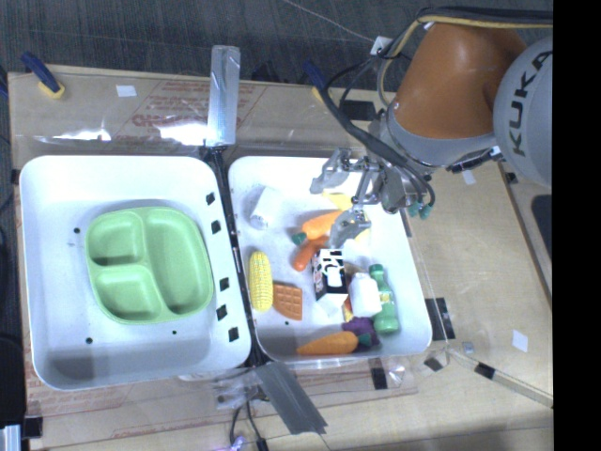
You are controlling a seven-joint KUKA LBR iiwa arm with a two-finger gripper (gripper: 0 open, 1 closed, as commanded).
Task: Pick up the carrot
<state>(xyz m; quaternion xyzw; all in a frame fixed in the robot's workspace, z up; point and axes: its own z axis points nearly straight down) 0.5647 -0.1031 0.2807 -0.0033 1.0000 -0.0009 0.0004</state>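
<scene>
An orange carrot (321, 223) lies in the upper middle of the right bin (272, 346), with a smaller orange piece (302, 255) just below its left end. A second long orange carrot-like piece (329, 344) rests by the bin's front wall. My gripper (341, 199) hangs over the bin's upper part, directly above and to the right of the first carrot. It is open: one finger (330, 173) points toward the back wall and the other finger (351, 225) sits beside the carrot's right end. A yellow item peeks out beneath it. Nothing is held.
The right bin also holds a corn cob (259, 280), a brown waffle piece (288, 301), a black-and-white carton (330, 272), a white bottle (364, 293), green and purple toys (383, 324) and a white object (260, 207). In the left bin (47, 186) lies a green divided plate (148, 263).
</scene>
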